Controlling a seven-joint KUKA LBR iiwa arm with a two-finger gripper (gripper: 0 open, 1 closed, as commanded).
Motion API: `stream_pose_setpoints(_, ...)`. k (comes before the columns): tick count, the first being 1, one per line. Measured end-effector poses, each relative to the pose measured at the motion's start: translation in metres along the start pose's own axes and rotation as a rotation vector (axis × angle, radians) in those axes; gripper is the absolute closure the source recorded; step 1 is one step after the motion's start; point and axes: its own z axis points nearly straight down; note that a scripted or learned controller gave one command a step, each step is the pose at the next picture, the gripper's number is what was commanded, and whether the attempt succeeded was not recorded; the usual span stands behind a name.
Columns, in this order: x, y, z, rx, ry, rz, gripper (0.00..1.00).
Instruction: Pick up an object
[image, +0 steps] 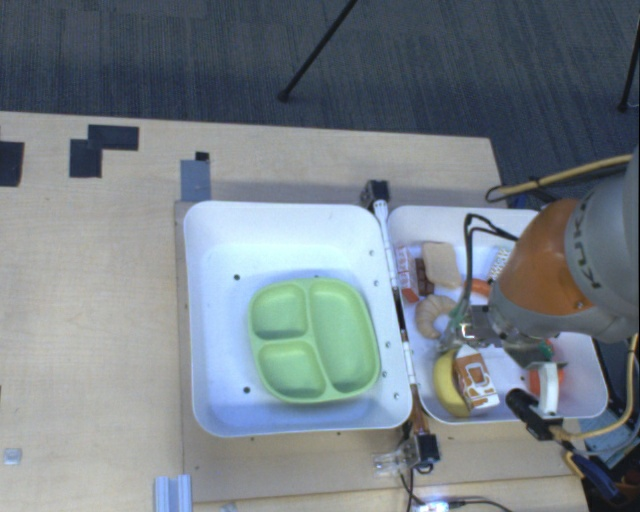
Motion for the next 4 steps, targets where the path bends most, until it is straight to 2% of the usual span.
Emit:
stream_pose_setpoints(1, 0.001, 0.002, -0.011, -0.005, 0.000, -0.002, 1.00)
stream_pose_setpoints(2, 0.066, -0.013, -0.097, 0.013, 0.004, -0.001, 1.00)
stream_pose_setpoints(3, 0.066, -0.013, -0.097, 0.013, 0.004, -0.001, 0.00)
stream_pose_setpoints(4, 0.000, -0.015, -0.008, 0.013, 0.004, -0.001, 0.00)
